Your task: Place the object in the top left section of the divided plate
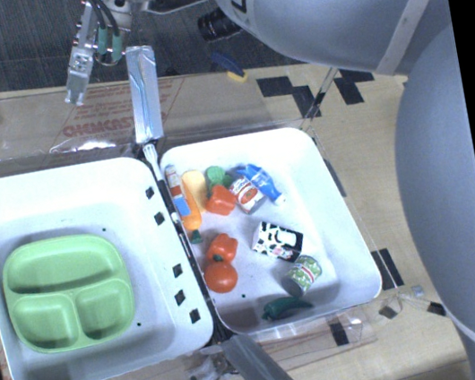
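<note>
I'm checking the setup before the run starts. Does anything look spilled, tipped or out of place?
Nothing stands out. The green plate lies flat in the left bin, and the toys are all inside the right bin, loosely scattered. The tool hangs above the bench, beyond both bins.

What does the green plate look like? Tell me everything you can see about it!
The green plate is light green, smooth and looks like plastic, with rounded corners. Raised ridges split it into three sections: one long section across the top and two smaller ones below, side by side. All three look bare. It lies flat on the floor of the left white bin, a bit left of the middle, touching only the bin floor. The toys sit in the other bin.
</note>
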Controlling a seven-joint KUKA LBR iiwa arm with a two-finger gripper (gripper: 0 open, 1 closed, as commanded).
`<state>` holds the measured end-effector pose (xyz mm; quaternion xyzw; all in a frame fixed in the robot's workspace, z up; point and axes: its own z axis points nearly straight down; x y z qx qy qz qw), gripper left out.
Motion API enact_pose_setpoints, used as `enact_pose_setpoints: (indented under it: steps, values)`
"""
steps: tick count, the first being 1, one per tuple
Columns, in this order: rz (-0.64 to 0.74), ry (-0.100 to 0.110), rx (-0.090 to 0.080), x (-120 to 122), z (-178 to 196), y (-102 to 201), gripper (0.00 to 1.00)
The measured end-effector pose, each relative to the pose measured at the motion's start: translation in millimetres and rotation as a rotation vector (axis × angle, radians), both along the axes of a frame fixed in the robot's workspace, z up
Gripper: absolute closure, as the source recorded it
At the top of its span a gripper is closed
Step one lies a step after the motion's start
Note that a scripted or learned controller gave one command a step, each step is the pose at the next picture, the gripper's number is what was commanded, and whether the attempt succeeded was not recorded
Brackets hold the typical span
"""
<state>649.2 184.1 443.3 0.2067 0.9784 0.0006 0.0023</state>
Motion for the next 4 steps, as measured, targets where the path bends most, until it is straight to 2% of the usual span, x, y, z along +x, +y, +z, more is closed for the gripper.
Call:
enact_pose_setpoints:
  steps: [1,2,3,4]
  values:
    - [0.137,-0.002,0.000,0.3,0.4,33.4,1.00]
    - [-0.073,0.007,-0.003,-27.2,-13.6,33.2,1.00]
    - [0.126,0.001,-0.001,-5.6,-23.6,35.3,1.00]
    - [0.220,0.002,-0.002,-2.4,-0.4,35.5,1.00]
